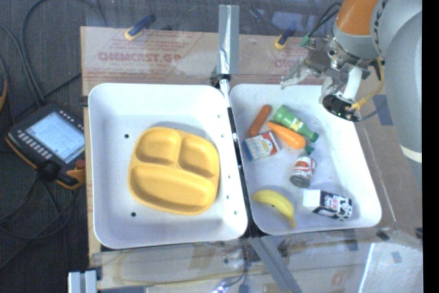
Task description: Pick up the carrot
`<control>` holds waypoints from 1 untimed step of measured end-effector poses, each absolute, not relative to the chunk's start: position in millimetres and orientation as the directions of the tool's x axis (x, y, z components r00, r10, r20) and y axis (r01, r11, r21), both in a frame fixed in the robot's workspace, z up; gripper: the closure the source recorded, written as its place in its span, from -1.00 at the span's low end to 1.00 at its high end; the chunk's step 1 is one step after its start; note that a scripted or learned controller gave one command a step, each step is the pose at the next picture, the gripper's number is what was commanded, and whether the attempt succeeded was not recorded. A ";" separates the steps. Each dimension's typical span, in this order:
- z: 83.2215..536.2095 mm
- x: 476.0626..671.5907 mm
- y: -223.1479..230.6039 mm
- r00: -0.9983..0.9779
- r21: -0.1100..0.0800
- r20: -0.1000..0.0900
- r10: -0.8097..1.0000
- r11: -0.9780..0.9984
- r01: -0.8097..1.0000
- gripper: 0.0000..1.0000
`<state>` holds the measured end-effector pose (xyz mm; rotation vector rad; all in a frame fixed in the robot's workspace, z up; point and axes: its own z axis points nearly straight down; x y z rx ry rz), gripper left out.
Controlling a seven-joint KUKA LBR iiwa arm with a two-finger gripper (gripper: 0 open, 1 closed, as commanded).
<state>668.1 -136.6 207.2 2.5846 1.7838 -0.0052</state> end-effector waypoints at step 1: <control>99.8 591.2 -140.7 0.222 0.010 0.000 0.975 -0.222 0.975 -1.00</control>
